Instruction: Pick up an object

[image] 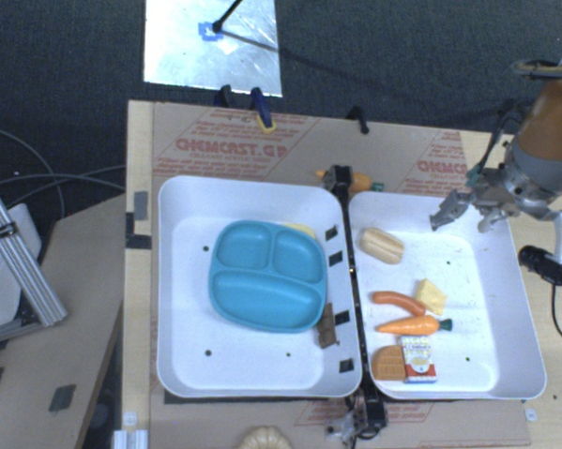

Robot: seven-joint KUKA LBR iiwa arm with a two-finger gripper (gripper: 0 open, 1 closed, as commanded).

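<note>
- Objects to grab all sit in the right bin (528, 344); left to right overall:
- left bin (180, 261) has a blue divided plate (267, 274), with a small brown piece (327, 328) at its right edge
- then a bread roll (381, 244), sausage (398, 301), carrot (410, 324), cookie (387, 362), little carton (418, 358) and cheese wedge (431, 295)
- gripper (465, 213) hovers over the bin's top right corner, fingers spread apart, nothing between them

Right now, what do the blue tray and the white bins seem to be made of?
The blue tray looks like molded plastic with a matte finish: uniform color, rounded compartments, soft highlights. The white bins also look like thin formed plastic, smooth and slightly glossy, with rounded rims; whether they are plastic or coated metal, the view leaves open.
</note>
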